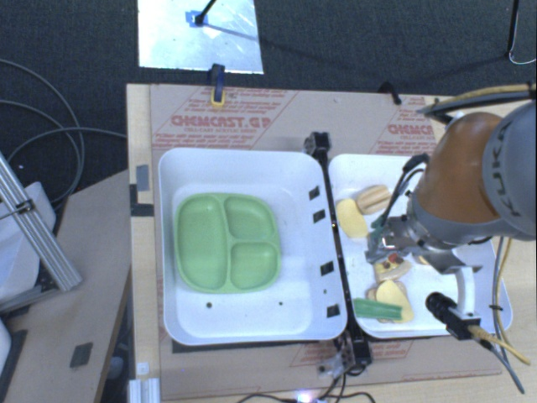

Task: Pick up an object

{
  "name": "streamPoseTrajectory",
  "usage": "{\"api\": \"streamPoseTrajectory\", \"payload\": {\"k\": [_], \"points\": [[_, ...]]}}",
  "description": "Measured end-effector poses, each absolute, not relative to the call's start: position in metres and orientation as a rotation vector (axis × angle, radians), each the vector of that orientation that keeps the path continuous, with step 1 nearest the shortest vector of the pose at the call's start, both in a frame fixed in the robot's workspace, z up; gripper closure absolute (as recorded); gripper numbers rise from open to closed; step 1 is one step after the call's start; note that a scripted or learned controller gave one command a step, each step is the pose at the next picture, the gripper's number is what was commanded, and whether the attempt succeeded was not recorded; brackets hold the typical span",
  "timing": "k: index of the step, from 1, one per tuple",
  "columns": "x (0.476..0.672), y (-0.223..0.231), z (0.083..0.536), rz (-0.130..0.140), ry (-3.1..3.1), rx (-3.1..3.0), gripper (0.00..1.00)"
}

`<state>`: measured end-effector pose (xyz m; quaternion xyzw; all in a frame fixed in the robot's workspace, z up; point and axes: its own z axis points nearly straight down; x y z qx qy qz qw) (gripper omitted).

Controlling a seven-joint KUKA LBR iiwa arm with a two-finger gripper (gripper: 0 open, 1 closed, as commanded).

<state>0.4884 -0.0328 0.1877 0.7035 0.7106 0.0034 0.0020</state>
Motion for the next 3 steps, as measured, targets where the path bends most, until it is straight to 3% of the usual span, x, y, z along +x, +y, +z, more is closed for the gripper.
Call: {"api": "streamPoseTrajectory", "payload": {"k": [1, 2, 3], "points": [[0.488, 0.029, 0.246, 0.011, 2.231, 2.206, 1.00], [0.486, 0.063, 0.181, -0.003, 2.232, 2.216, 1.00], [0.562, 0.092, 0.251, 0.017, 2.225, 2.207, 1.00]]}}
